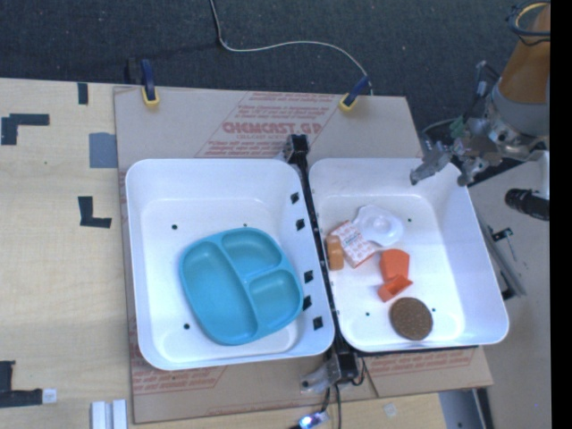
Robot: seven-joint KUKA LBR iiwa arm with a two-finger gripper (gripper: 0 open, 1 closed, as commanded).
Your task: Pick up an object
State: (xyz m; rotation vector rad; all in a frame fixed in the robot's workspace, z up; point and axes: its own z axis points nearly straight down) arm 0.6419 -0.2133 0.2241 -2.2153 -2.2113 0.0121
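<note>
Orange block [394, 273] lies tilted (long axis running near-to-far) in right bin [474, 239].

I see dark carpet floor [375, 16], pale wooden bench [54, 266], cardboard sheet [259, 128] clamped on it, white cable [295, 47] trailing.

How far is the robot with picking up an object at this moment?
Nothing looks picked yet. The hand is above the right bin's upper right rim, apart from the items. The orange block, brown disc and packet lie inside. Left: go down, grasp one, lift it.
</note>
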